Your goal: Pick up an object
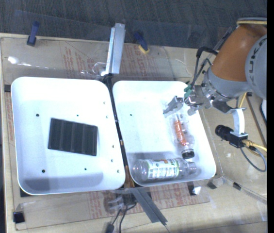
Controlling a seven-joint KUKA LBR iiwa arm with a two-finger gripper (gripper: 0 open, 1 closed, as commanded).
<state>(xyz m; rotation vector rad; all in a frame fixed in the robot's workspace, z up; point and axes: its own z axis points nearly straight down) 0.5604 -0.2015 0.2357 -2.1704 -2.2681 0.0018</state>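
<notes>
Two bottles in my right bin [141, 101]: a small one [182, 134] just under the gripper [181, 105], a bigger one [163, 169] along the near wall. Can't tell if the jaws are clenched. Black pad [73, 136] sits left.

Bench [54, 52] is a pale wood sheet with red print, sitting on dark carpet [127, 4]. A blue clamp [32, 33] grips the upper left edge, and another blue clamp [140, 41] sits near top centre. A metal bar [115, 47] stands upright at the top where the bins meet. Lower centre there's a grey bracket [149, 208].
</notes>
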